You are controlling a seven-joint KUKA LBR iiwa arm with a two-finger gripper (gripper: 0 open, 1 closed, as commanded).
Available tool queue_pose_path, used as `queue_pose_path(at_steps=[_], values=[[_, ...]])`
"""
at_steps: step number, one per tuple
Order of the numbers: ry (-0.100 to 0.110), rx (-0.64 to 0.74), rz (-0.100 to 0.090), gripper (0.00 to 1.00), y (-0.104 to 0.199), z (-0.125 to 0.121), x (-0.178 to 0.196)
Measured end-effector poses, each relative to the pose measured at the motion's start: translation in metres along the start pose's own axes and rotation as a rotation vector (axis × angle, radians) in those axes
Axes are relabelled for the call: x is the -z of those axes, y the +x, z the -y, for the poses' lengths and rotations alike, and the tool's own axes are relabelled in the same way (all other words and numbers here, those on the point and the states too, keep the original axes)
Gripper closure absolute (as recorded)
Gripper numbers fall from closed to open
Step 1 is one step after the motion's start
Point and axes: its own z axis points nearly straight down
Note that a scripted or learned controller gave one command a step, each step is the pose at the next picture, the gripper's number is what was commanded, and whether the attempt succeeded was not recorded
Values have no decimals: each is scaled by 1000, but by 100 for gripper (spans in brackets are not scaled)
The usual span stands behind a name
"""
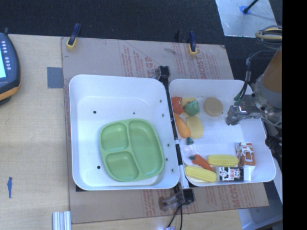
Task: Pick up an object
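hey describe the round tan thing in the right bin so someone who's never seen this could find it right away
Look in the right bin, the one full of toy food, beside the bin holding the green tray. Near its far wall, just right of the green and red vegetables, lies the cookie. It is the only flat, round, plain tan piece; its neighbours are brightly coloured or long.

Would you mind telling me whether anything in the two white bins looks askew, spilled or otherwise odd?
Nothing looks spilled or damaged. The green three-compartment plastic plate lies flat but turned at a slant in the left white bin. The toy food, such as the yellow corn cob, lies jumbled inside the right white bin.
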Motion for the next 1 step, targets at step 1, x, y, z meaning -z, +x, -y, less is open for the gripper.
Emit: queue_pose_path(at_steps=[1], values=[[-5, 7, 1, 100, 59, -74, 13]])
